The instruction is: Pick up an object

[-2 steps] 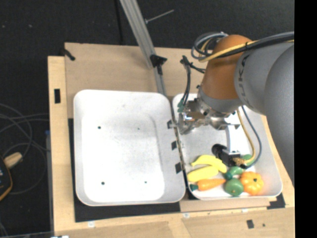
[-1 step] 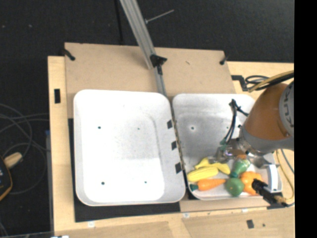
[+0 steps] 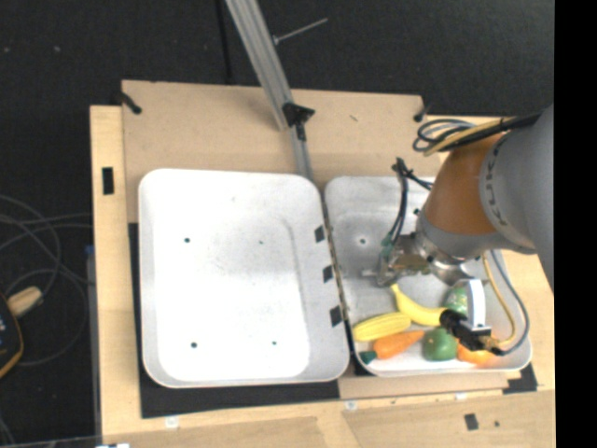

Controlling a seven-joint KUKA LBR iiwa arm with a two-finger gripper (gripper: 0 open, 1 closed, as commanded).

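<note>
I see my gripper point(image 3: 399, 267) low in the right bin point(image 3: 359, 215), just above a banana point(image 3: 416, 307); I cannot tell its opening; corn point(image 3: 381, 326), carrot point(image 3: 398, 344) and a green fruit point(image 3: 438, 344) crowd the near wall.

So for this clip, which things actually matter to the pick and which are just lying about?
Belongs to the job:
- gripper, over the right bin
- banana
- corn cob
- carrot
- green fruit

Lying about:
- left bin
- metal pole at the bench's back
- loose cables on the floor to the left
</note>
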